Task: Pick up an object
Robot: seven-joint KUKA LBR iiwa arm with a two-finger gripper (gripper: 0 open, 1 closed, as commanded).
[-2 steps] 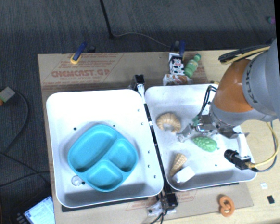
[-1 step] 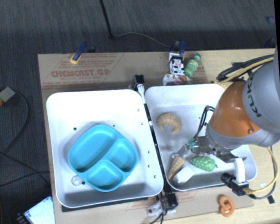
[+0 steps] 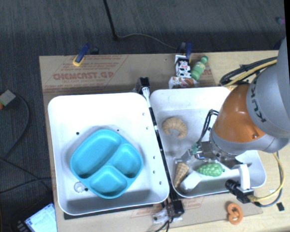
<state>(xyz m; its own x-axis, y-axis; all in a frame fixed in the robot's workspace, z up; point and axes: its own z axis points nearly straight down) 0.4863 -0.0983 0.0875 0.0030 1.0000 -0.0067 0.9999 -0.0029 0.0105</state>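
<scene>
1. The left bin (image 3: 62, 144) holds a blue divided plate (image 3: 106, 162), lying tilted across the middle of the bin floor.
2. A black strip (image 3: 155, 132) runs down the seam where the two bins meet.
3. The right bin (image 3: 183, 100) has a tan croissant-shaped toy (image 3: 175, 127) near its upper left part, lying apart from the other items.
4. Lower in the same bin, an ice-cream cone toy (image 3: 181, 172) lies by the near-left corner, with a white piece (image 3: 190, 182) just beside it.
5. A bumpy green object (image 3: 210, 170) lies on the bin floor near the front wall, just right of the cone.
6. The gripper (image 3: 204, 156) hangs directly above the green object; how far its claw is open cannot be told, and nothing is seen clamped in it.
7. The grey arm with its orange band (image 3: 238, 120) covers the right side of this bin.
</scene>
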